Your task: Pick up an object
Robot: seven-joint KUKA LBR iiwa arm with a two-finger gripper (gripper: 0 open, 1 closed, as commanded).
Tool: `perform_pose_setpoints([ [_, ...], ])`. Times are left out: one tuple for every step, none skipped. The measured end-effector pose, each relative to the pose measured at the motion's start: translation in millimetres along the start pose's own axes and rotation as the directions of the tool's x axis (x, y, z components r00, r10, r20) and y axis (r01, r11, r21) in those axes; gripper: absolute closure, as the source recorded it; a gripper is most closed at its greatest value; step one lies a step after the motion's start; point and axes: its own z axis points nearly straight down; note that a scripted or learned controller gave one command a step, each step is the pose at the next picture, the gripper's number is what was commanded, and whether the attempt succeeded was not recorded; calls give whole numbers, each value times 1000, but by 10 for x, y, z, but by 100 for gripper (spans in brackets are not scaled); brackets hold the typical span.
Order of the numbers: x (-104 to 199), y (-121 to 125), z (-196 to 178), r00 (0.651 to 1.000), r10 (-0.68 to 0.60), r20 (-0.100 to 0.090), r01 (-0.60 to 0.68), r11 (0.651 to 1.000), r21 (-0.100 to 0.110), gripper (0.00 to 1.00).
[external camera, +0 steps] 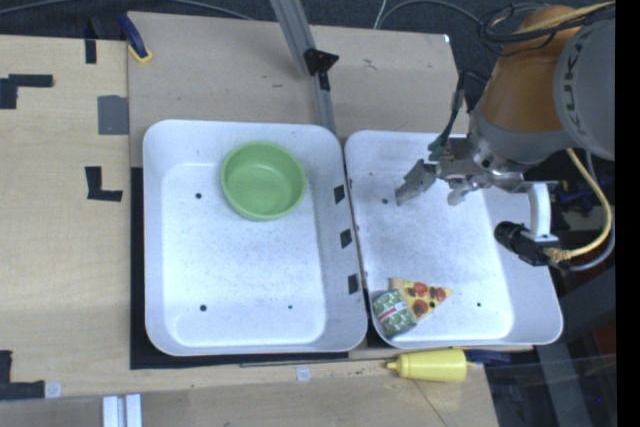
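The likeliest thing to pick is the pizza slice toy [424, 295], a flat wedge with red and yellow toppings. It lies in the right bin [530, 315], near that bin's front edge. Touching the slice on its left is a small green packet [392, 312], close to the bin's front left corner.

The gripper [437, 189] hangs over the back half of the right bin, well apart from the pizza slice toy, toward the far rim. Its two fingers [412, 183] are spread, and between them I see only the white floor of the bin, so it carries nothing.

In my judgement the step in hand is the approach. To do it well, the arm should bring the gripper toward the front of the bin until it stands directly above the slice, then turn the wrist so the fingers close across the narrow width of the wedge. The slice is thin and flat, so the fingers must go down almost to the floor. The green packet touching it may be caught too, or may push the slice aside.

Beyond the slice, outside the bin's front rim, a yellow bottle [432, 366] lies on its side. Farther left from the slice, in the left bin [160, 245], stands a green bowl [263, 180].

On the arm's grey casing I can read letters of "KUKA" [574, 80]. The packet's print is too small to read.
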Motion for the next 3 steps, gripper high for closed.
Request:
perform_pose_setpoints([
  [-1,0,-1,1000,0,0,0,1000,0,0],
  [-2,77,484,1000,1,1,-1,1000,4,0],
  [-75,62,957,1000,2,1,-2,1000,6,0],
])
